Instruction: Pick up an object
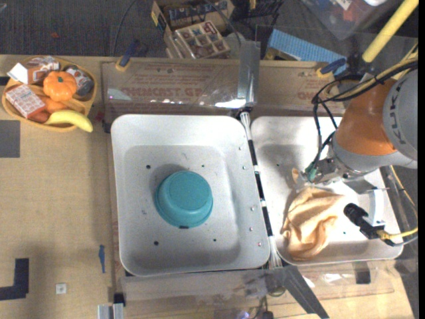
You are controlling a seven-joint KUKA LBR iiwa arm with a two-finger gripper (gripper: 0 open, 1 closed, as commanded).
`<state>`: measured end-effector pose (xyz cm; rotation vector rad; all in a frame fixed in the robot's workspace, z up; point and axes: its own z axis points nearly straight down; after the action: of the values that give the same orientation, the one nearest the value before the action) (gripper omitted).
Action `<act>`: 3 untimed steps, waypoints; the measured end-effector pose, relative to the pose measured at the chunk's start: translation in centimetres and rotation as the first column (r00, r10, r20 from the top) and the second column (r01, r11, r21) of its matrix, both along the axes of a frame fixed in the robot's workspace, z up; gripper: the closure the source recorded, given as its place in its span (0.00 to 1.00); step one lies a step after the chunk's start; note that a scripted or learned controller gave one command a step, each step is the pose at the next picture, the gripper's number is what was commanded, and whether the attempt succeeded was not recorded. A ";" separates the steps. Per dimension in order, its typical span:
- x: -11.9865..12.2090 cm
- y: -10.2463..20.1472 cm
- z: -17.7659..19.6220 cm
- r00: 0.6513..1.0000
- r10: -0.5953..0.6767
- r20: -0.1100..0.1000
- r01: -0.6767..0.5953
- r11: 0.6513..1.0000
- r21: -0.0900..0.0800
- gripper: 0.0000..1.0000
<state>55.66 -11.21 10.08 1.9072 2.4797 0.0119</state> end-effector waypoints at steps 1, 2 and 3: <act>0.0 0.0 0.0 1.000 0.000 0.000 0.000 1.000 0.000 0.00; -5.5 4.0 8.4 0.998 -0.057 -0.014 0.057 0.998 0.002 0.00; -1.3 0.4 -1.2 1.000 -0.019 -0.005 0.019 1.000 0.001 0.00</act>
<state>54.35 -10.81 8.90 1.9335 2.4653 0.0087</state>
